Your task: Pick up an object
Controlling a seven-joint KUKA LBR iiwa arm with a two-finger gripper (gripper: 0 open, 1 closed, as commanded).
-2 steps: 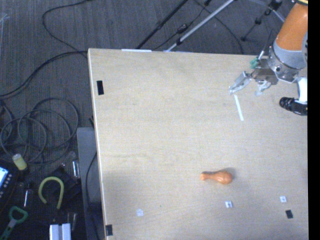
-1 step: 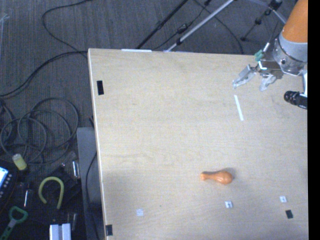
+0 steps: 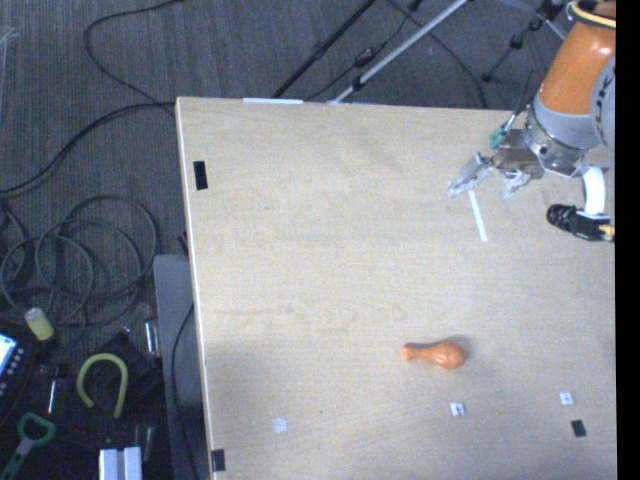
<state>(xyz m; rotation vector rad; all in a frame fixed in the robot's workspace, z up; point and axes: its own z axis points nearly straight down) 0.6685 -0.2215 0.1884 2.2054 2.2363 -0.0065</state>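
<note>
A small orange object [image 3: 436,354], pear-shaped with a narrow neck pointing left, lies on the pale wooden bench top [image 3: 330,248] at the lower right of the middle. My gripper [image 3: 488,184] hangs over the upper right part of the bench, well above and to the right of the orange object and apart from it. Its two fingers are spread open with nothing between them. The grey arm with its orange band [image 3: 582,68] reaches in from the upper right.
A thin white stick [image 3: 479,219] lies on the bench just below the gripper. Small black and white markers [image 3: 458,408] dot the bench's lower right and left edge. Cables, tripod legs and tools lie on the floor to the left and behind.
</note>
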